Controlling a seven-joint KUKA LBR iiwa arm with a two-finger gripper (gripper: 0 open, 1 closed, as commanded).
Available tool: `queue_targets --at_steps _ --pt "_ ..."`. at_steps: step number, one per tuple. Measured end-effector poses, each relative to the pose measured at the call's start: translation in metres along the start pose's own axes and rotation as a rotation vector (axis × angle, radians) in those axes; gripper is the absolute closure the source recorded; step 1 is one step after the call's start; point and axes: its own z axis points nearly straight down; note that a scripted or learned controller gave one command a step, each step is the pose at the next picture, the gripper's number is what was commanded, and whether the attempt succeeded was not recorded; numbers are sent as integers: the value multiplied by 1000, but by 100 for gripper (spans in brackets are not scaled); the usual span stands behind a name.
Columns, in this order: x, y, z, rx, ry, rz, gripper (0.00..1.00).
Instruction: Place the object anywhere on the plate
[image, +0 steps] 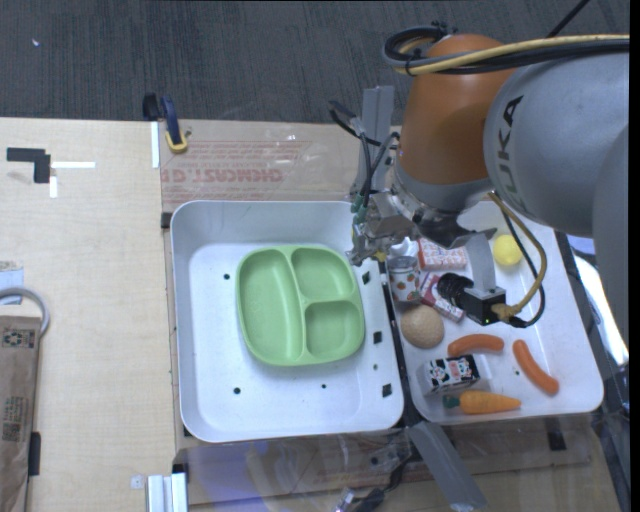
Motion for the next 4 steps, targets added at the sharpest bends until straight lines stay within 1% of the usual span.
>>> queue_targets --at_steps 1,2,3,4 --pt "63 1 62 2 0 211 100" --pt "47 46 88 0 -1 80 100" --pt "66 18 60 -1 0 -219 100" --pt "66 18 60 -1 0 -220 0"
